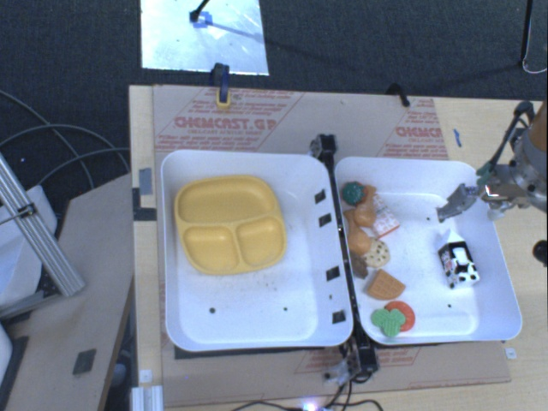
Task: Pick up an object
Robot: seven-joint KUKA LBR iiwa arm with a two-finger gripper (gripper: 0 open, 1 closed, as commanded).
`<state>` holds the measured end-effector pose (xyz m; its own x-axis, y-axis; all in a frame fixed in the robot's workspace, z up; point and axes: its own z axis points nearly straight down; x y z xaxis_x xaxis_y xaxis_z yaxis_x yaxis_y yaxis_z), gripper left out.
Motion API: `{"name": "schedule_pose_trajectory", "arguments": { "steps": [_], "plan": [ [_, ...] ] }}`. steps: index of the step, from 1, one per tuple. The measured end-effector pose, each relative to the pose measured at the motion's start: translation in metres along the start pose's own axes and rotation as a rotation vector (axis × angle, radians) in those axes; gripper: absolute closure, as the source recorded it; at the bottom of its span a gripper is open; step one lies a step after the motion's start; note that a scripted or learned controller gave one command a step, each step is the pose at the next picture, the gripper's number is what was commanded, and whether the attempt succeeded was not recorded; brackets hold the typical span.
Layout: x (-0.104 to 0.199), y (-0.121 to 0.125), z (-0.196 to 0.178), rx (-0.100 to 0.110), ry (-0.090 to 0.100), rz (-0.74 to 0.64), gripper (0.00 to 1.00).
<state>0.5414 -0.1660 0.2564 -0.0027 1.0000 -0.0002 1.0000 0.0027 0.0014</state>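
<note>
Over the right bin's [505, 315] far right edge, the gripper [462, 199] hangs with its fingers spread and nothing between them. Just below it lies a black-and-white toy cow [458, 264]. Off to its left, toy food [370, 229] crowds the bin's left wall; farther left, a yellow tray [229, 224].

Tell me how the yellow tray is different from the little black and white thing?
The yellow tray is big and flat with three sections; the black and white toy is small and chunky. The tray lies alone in the left bin; the toy lies in the right bin, near the gripper. Both rest on white bin floors.
</note>
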Motion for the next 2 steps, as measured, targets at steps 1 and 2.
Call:
{"name": "schedule_pose_trajectory", "arguments": {
  "steps": [1, 2],
  "plan": [
    [0.045, -0.032, 0.145, 0.015, 0.006, 0.000, 0.00],
    [0.128, -0.053, 0.068, -0.005, 0.004, -0.010, 0.00]
  ]
}}
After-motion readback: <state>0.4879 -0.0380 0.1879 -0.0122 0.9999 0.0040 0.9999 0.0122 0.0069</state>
